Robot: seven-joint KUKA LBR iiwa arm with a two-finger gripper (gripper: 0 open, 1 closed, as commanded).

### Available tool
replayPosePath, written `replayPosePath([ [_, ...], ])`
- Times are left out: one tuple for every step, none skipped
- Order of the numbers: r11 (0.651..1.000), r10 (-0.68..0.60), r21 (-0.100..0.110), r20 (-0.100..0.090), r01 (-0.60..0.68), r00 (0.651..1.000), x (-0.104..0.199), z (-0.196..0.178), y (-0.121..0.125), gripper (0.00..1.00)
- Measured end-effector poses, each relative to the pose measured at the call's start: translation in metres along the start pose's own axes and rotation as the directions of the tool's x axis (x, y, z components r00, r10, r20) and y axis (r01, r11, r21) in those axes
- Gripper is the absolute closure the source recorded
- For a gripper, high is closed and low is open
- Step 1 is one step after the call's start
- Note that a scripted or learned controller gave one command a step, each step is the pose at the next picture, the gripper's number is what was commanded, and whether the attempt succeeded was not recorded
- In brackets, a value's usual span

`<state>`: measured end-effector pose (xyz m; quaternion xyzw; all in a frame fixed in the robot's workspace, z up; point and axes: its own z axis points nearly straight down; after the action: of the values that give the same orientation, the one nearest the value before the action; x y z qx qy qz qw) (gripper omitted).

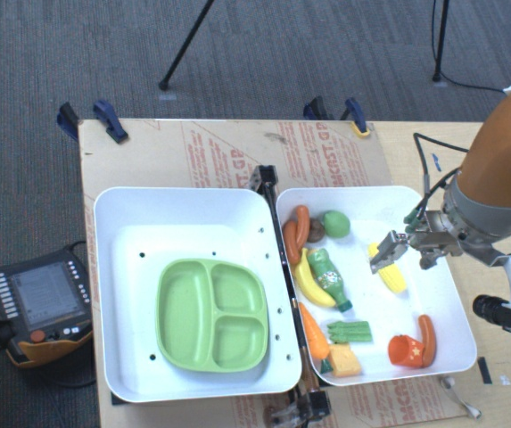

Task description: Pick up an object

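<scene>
My gripper hangs over the right part of the right bin, its fingers spread open. A yellow toy corn piece lies under its left finger, partly hidden, and is not clamped between the fingers. Further left in this bin are a green bottle lying across a banana, a green lime and a red sausage.
Along the right bin's front lie a carrot, a green bean piece, an orange wedge, a red pepper and another sausage. The left bin holds a green divided plate. A pendant sits off the bench at left.
</scene>
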<state>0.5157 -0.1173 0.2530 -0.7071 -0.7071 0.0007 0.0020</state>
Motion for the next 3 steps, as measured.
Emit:
replayPosePath([
  [0.996,-0.086,0.001,0.0,0.086,0.996,-0.081,0.105,0.021,0.0],
  [0.99,-0.139,-0.001,-0.004,0.139,0.99,-0.093,0.166,0.069,0.0],
  [0.991,-0.135,-0.001,-0.003,0.135,0.991,-0.094,0.155,0.069,1.0],
])
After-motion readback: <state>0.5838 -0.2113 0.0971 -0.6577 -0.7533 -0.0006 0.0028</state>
